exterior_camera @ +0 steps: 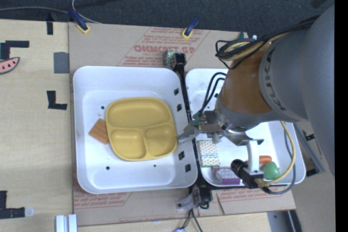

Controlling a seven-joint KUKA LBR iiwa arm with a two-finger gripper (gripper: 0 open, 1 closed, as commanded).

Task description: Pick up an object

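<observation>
We are looking down on two white bins sitting side by side on a cardboard-covered bench. The left bin [87, 117] is holding a yellow compartment tray [141, 127], lying flat near the middle, with a small brown cracker-like piece [99, 130] tucked just under its left edge. The arm [266, 84], grey with an orange band, is reaching in from the right and is hanging over the right bin [288, 174], covering much of it. The gripper [198, 129] is sitting low at the divide between the two bins, close to the tray's right edge; we cannot tell how it is set, nor whether it is grasping anything. Just below it in the right bin, a small patterned white box [207, 152] is lying flat. Nearer the front wall a pink-and-purple packet [224, 175] is resting, and to its right a green rounded object [271, 170] is lying beside a small orange piece [265, 160].
</observation>
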